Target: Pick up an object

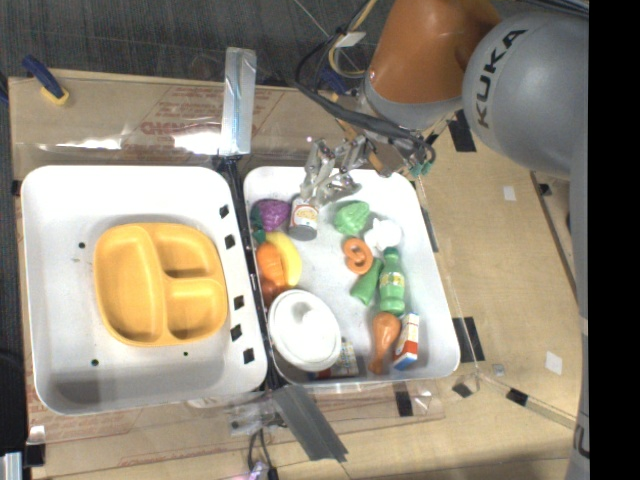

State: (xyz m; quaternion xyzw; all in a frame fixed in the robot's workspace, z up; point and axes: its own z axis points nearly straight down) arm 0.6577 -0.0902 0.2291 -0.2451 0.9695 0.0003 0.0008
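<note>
On the counter [500, 268] sit two shallow white bins side by side. The right bin [440, 318] is crowded. At its near edge a white bowl [303, 330] rests upside down against the left wall, and beside it a small carton [406, 341] stands in the near right corner, touching an orange carrot-shaped toy [384, 335]. Just behind those a green bottle [392, 280] lies along the right side, with a green pepper-like piece [364, 286] touching its left flank. An orange ring [357, 255] lies just beyond that, and a small white lump [383, 235] sits next to it by the right wall. Along the left wall are an orange fruit [270, 268] and a yellow banana-like piece [287, 255], touching each other. Farther back come a purple cabbage-like piece [270, 214], a small jar [304, 217] and a green leafy piece [351, 217].

The left bin [50, 268] holds a yellow divided tray [160, 281], lying flat near its middle.

At the far end of the right bin, the tool [323, 175] hangs just above the small jar, its metal fingers [313, 173] pointing down at it. Whether they are apart or together I cannot tell. The grey arm [520, 68] with its orange band [425, 43] comes in from the right.
</note>
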